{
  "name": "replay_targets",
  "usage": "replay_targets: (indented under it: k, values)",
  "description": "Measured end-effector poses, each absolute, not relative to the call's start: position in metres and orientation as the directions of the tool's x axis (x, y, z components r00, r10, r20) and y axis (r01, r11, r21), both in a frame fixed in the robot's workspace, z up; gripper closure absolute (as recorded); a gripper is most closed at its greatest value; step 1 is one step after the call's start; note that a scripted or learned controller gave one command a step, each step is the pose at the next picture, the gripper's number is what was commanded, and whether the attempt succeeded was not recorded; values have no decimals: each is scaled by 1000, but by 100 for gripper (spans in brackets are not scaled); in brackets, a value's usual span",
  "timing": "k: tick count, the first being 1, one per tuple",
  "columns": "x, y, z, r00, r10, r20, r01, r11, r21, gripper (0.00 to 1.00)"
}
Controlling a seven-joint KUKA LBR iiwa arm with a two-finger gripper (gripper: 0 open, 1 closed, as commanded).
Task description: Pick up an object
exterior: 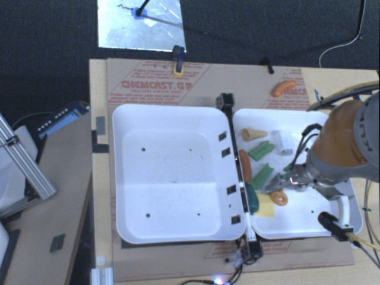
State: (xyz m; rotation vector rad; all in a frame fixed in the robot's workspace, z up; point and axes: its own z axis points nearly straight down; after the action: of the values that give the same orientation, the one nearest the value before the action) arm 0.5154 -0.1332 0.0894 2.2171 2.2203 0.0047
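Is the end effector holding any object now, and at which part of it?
It cannot be told: the end effector is low in the right bin, beside an orange piece.

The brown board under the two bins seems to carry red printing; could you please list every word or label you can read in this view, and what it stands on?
"CHEMCAST GP": red print on the brown board, near its top left, beyond the left bin.
Red print at the board's top right and along its bottom edge: too blurred to read.
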Motion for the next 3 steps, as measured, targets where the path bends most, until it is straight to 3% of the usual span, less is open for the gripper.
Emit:
replay_targets:
  k: [1,2,3]
  values:
    - [514,-133,102,-2,1000,0,1000,2,2,100]
    - [565,-114,85,-6,1000,-1,1000,6,5,100]
    - [591,-121,85,-4,1000,-1,1000,4,5,100]
